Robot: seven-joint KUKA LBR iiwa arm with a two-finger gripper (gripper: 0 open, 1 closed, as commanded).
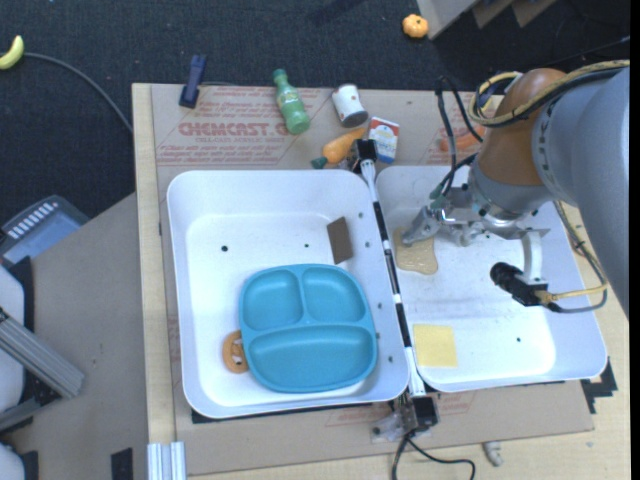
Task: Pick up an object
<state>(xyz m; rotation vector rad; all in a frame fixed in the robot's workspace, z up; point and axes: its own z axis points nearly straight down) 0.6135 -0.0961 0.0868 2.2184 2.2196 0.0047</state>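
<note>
— Where's the arm now?

— Down in the right bin (570, 363). The gripper (418, 232) sits at that bin's upper left, just above a flat tan piece (420, 259) lying on the floor of the bin. It looks to be at the piece's top edge, maybe touching it.

— Has it got hold of it?

— I can't tell. From here the tips are a grey blur, so whether they're spread or closed I honestly couldn't say. Nothing shows between them.

— So what could go wrong?

— That tan piece lies flat as a wafer. I'd guess the tips skate over it or just push it toward the divider wall (385, 238) between the two bins, which is close by. If it slides against that wall, there's little room to get around it.

— Anything else within reach?

— A yellow square (435, 346), also flat, lower in the same bin, well apart from the gripper. Same trouble, I'd think.

— And the other bin?

— The left bin (200, 198) holds a blue divided plate (305, 326), a small brown block (340, 239) above it, and something orange (234, 352) tucked at the plate's left edge. The block looks the easier pick, but it's across the divider.
</note>
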